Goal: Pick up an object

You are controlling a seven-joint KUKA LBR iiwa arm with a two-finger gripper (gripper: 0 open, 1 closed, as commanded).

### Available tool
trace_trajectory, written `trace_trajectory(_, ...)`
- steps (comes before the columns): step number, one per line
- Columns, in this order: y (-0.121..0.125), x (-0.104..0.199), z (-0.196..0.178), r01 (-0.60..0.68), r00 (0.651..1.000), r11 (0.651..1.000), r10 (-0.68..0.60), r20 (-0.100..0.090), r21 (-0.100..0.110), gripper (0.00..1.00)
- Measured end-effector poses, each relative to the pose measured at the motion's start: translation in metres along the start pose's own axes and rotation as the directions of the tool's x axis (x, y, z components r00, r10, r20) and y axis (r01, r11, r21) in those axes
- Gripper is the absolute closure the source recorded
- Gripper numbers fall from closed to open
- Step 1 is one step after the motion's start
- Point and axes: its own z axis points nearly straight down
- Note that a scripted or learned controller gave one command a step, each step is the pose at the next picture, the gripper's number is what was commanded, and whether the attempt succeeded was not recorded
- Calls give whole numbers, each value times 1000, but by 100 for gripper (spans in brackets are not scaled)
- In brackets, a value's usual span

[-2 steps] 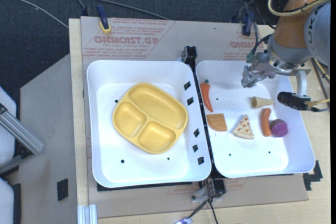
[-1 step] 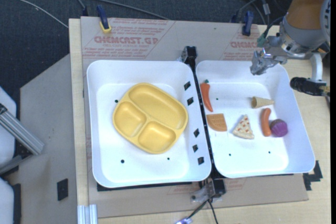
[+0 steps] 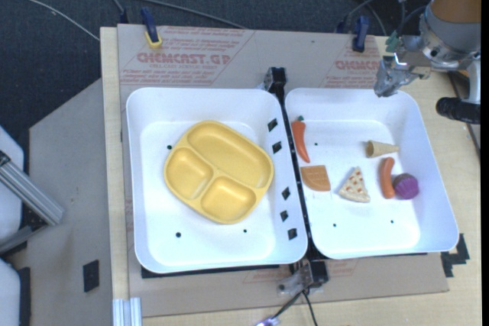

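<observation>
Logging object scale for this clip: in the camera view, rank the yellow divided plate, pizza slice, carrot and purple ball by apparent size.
1. Yellow divided plate, by far the largest.
2. Carrot and pizza slice: too close to rank; the carrot is longer, the slice wider.
3. Purple ball, smallest.

My arm [image 3: 457, 8] shows a tan-orange band with a pale rim at its upper end, then a rounded grey wrist section below it. From the wrist a smaller grey metal gripper [image 3: 388, 80] sticks out, boxy and dull, with a small teal-green spot on its upper side.
</observation>
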Motion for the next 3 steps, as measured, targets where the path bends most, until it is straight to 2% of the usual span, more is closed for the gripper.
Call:
trace_trajectory(1, -13, 50, 11, 4, 1000, 1000, -4, -4, 10, 100)
trace_trajectory(2, -9, 107, 6, 6, 1000, 1000, -6, -5, 7, 100)
trace_trajectory(3, -10, 161, 21, 4, 1000, 1000, -4, -4, 11, 100)
